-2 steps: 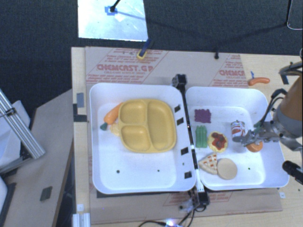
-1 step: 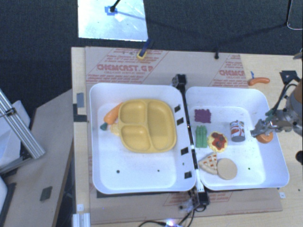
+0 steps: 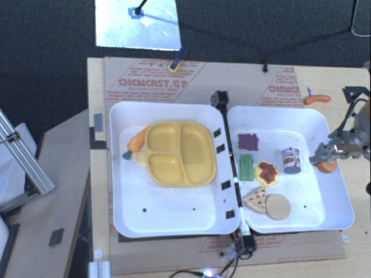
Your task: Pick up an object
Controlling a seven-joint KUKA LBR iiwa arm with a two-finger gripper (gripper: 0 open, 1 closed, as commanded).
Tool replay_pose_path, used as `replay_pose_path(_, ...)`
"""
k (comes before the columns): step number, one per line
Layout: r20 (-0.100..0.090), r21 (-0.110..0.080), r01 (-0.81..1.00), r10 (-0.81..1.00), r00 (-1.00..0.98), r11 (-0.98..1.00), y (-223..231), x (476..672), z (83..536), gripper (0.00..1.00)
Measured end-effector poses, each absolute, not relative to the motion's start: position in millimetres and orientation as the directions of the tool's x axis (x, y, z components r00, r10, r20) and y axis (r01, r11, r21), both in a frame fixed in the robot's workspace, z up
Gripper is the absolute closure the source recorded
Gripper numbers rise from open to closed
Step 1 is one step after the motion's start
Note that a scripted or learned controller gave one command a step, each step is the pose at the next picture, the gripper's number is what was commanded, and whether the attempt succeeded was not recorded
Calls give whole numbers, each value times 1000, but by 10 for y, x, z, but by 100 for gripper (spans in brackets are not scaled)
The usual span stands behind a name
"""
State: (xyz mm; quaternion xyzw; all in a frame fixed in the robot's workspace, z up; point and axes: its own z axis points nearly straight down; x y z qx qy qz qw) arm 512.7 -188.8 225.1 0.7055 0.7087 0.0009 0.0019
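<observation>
The right bin [image 3: 290, 120] holds a small cluster of toy foods, any of which could be the object to pick. A small can [image 3: 291, 160] with a red label stands upright toward the bin's right half, apart from the others. To its left lies a round piece with a red topping [image 3: 267, 172], touching or nearly touching a green ridged piece [image 3: 247, 167] that lies lengthwise near the divider. Above those sits a purple piece [image 3: 248, 141], too small to identify. Toward the near edge a pizza slice [image 3: 254, 200] lies just beside a tan round disc [image 3: 278, 206].

The claw [image 3: 322, 155] sits at the right rim of that bin, with the arm coming in from the right and cut off by the frame edge. It is small and dark against the rim, so I cannot tell whether it is open or closed. An orange shape [image 3: 328, 166] shows just under it at the rim; whether it belongs to the arm or is a loose item is unclear. Nothing is visibly gripped.

The left bin [image 3: 168, 225] carries a yellow divided tray [image 3: 177, 154], with a toy carrot [image 3: 137, 139] tucked against its upper left corner and partly hidden by it. Both bins rest on the table [image 3: 151, 80], covered by a printed sheet. An orange item [image 3: 316, 99] lies on it beyond the right bin.
</observation>
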Motion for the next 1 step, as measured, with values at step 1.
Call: replay_pose_path(1,1,2,1000,1000,-8,8,-1411,5099,2336,100)
